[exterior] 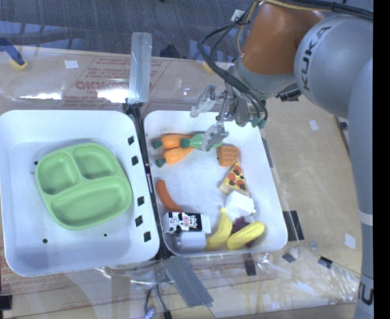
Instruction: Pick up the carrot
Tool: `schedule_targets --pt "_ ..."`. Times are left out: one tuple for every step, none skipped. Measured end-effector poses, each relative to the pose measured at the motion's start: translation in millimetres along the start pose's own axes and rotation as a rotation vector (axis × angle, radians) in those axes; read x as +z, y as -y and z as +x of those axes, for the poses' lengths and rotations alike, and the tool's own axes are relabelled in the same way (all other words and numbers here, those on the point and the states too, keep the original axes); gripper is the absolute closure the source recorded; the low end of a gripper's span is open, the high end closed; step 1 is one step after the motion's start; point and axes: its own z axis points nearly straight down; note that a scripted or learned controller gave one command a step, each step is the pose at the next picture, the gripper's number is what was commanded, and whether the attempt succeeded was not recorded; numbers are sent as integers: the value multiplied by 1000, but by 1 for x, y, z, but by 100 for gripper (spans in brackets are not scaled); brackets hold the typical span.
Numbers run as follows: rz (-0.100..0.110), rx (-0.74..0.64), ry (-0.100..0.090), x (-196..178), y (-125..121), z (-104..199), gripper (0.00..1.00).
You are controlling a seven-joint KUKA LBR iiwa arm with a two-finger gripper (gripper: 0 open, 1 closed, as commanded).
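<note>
I've got the gripper [216, 135] low over the back edge of the right bin [274, 198], and I can't tell what state the tool is in – the metal there blurs together. The carrot [176, 141] lies on its side at the back left of that bin, leaf end pointing toward the tool; the green tip looks to be touching or just under it, can't say which. A second carrot [175, 156] sits just in front, nearly touching the first. I'd judge both as light hard plastic toys – stiff, smooth, tapered, likely to roll or squirt out of a pinch. Best hold is across the thick orange middle, not the leaves. Waffle [228, 155] and pizza slice [235, 178] are near on the right, sausage [166, 195] further forward, green plate [83, 185] in the left bin [12, 178]
</note>
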Motion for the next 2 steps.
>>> schedule_targets --pt "0 52 10 109 -22 14 0" --pt "0 44 6 101 -25 15 100"
